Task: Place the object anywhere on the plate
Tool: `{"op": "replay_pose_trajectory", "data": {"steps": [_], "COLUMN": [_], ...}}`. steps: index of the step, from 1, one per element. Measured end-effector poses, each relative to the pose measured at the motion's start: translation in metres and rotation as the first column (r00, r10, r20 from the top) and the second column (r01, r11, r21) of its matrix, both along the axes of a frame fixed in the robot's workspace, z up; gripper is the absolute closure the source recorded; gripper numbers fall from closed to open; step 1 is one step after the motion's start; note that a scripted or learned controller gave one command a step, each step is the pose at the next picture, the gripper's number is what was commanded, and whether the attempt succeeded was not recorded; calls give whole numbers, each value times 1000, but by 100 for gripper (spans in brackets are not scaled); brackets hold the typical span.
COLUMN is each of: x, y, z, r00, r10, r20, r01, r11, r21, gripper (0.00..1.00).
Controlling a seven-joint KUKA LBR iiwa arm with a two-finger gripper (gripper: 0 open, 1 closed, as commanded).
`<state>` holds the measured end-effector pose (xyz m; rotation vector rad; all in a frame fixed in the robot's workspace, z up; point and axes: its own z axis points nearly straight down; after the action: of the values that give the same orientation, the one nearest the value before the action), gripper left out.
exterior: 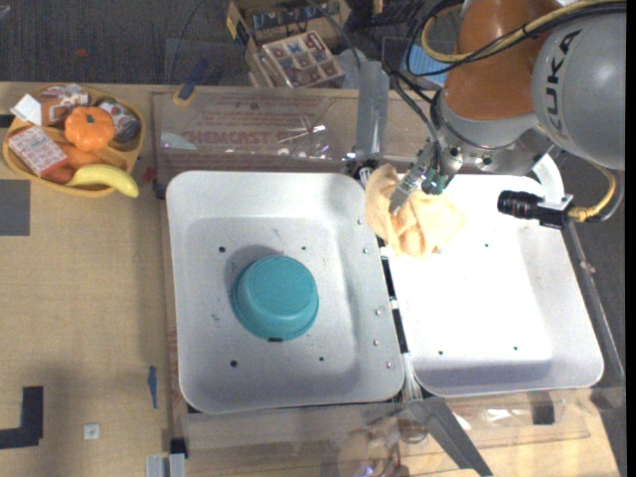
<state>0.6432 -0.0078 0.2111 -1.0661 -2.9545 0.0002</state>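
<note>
Hanging at the top left corner of the right white bin (517,316), the soft, light, pale yellow-orange cloth-like object (415,222) seems pinched between the gripper (417,185) jaws; a bunched fold near its top gives the best hold.

You look down from one fixed camera above the bench, tilted toward 12 o'clock. Both bins fit: left bin (199,366) toward 9 o'clock, right bin (537,346) toward 3. The arm (586,78) enters around 2 o'clock.
</note>
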Motion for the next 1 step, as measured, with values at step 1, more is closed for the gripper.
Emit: {"op": "replay_pose_trajectory", "data": {"steps": [1], "x": [5], "y": [45], "z": [13], "r00": [922], "r10": [387], "r20": [7], "r01": [-387], "r11": [922], "r21": [-1], "gripper": [100]}}
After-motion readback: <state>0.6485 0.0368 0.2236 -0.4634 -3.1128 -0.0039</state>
